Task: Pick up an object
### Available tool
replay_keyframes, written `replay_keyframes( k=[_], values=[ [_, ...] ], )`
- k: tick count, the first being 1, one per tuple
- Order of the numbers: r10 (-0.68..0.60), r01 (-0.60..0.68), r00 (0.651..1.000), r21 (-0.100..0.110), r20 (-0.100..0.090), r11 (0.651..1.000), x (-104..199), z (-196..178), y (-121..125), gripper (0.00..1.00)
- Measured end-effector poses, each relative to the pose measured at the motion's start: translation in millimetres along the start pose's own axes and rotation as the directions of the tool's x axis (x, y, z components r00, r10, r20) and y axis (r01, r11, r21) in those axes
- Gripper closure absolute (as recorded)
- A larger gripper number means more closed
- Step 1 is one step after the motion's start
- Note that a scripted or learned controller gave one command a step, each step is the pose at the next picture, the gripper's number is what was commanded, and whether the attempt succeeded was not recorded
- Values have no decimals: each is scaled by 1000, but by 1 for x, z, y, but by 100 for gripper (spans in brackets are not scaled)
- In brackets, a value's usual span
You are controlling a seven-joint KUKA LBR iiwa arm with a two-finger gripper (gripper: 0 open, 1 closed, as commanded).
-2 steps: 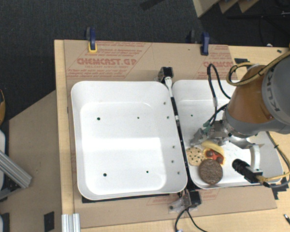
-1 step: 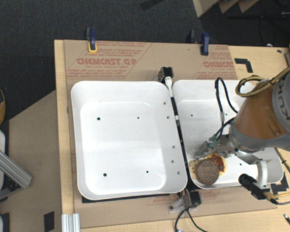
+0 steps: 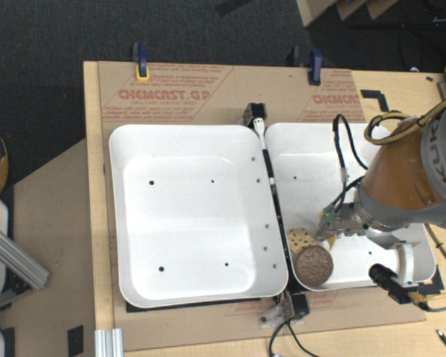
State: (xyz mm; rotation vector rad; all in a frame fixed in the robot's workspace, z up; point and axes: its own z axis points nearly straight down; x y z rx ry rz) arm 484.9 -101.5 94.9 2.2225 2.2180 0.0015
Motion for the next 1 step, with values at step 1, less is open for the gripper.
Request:
replay_keyframes(
  k=[1],
  values=[
    [-4, 4, 1000, -3, 1, 1000, 4, -55, 13, 100]
  ],
)
